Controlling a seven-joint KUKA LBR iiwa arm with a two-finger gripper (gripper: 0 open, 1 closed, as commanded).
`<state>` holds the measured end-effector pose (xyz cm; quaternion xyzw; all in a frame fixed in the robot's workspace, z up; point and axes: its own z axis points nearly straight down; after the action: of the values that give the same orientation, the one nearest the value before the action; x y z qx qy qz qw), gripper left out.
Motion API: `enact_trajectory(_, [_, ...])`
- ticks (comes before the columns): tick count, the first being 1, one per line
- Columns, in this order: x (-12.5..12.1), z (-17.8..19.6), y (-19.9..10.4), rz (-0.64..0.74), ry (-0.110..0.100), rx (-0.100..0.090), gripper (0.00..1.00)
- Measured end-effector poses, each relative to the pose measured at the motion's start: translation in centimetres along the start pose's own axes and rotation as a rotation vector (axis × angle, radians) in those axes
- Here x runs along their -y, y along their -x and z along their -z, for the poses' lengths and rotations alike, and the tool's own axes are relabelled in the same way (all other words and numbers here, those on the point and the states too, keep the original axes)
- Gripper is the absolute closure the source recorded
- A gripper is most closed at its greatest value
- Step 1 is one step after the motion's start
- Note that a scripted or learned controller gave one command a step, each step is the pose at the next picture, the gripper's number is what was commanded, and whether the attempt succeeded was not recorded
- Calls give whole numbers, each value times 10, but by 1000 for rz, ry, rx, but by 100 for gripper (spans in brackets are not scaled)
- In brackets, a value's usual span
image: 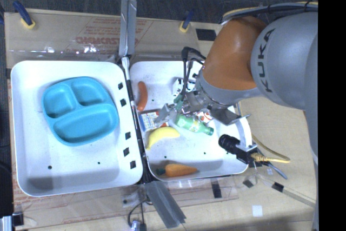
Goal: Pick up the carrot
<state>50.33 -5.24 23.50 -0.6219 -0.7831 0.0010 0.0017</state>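
The fingers (181,108) hang low over the middle of the right bin (162,70), in a tangle of metal parts and cables under the wrist; from this slant I cannot tell whether they are open or closed. They are just above a clear green plastic bottle (194,125) lying on its side, with a red-and-white label whose print is too small to read.

The carrot (180,170) lies well apart from them, flat against the near wall of the right bin: smooth, orange, tapered toward the right.

A curved yellow banana (162,135) rests between the carrot and the bottle. A reddish-orange, sausage-shaped piece (142,94) lies along the bin's left wall.

The left bin (32,170) holds a glossy blue plastic plate (81,110), rounded and split into three compartments.

The arm (281,62) is smooth grey with a broad orange band, and "KUKA" stands in dark letters on the grey shell. Both bins are matte white with rounded corners, on a cardboard-covered surface (65,30) with faded red print I cannot read.
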Motion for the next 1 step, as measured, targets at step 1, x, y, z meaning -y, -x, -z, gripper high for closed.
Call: enact_trajectory(1, [0,0,0,0,0,0,0])
